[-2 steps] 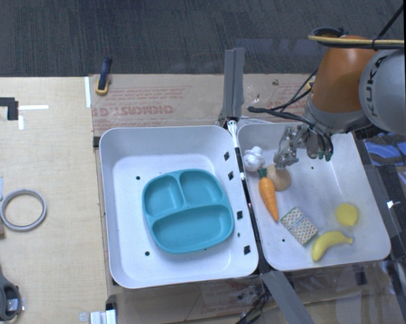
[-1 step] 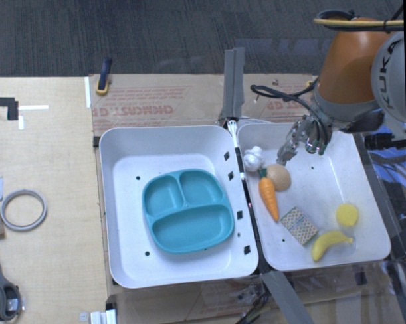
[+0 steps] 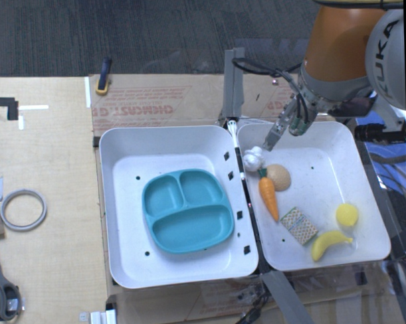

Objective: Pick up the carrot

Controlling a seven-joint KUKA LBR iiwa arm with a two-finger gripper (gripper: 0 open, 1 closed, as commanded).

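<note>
the approach step: the gripper (image 3: 272,139) hangs above the right bin (image 3: 335,143), holding nothing (finger spread: cannot tell), up-right of the carrot (image 3: 269,198). next it must descend onto it.

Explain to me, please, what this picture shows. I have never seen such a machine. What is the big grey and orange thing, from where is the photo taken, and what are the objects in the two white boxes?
The photo comes from one fixed camera above a bench, looking down at a slant. The grey and orange thing is a robot arm reaching in from the right. At its end is a two-finger gripper, which hangs over the back of the right bin. Nothing is between its fingers.

In that bin lie a carrot, a white garlic bulb, a beige potato-like object, a patterned sponge, a banana and a lemon. The left bin holds a blue divided plate.

The arm is meant to pick up the carrot; it has not yet.
</note>
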